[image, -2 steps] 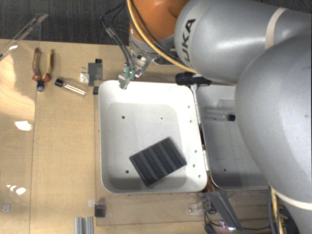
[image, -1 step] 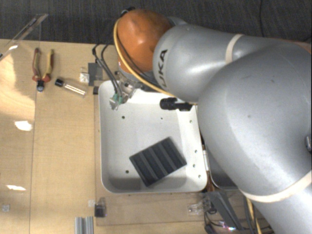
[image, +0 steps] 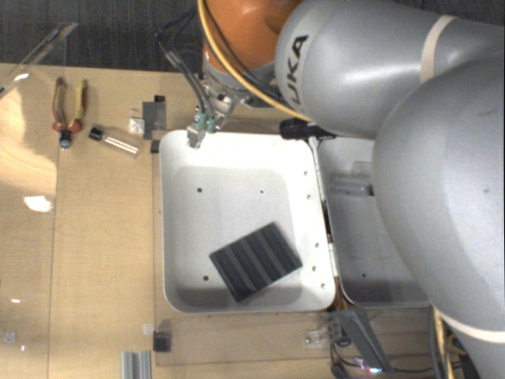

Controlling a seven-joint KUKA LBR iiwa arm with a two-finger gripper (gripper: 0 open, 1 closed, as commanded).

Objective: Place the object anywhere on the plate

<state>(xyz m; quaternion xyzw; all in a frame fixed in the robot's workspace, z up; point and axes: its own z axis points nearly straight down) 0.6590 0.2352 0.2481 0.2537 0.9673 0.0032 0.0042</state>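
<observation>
The gripper (image: 197, 133) hangs over the far left corner of the left bin (image: 177, 235); I cannot tell how it is set. The dark ribbed plate (image: 256, 260) lies flat, well apart from the gripper, toward the bin's near side. No separate object is clear. The plate looks stiff and light, best taken by its edges. The arm (image: 355, 61) reads "UKA".

A dark ribbed block (image: 255, 261) lies in the left bin (image: 180, 212); the gripper (image: 199, 130) hovers, apparently, over its far-left corner.
</observation>
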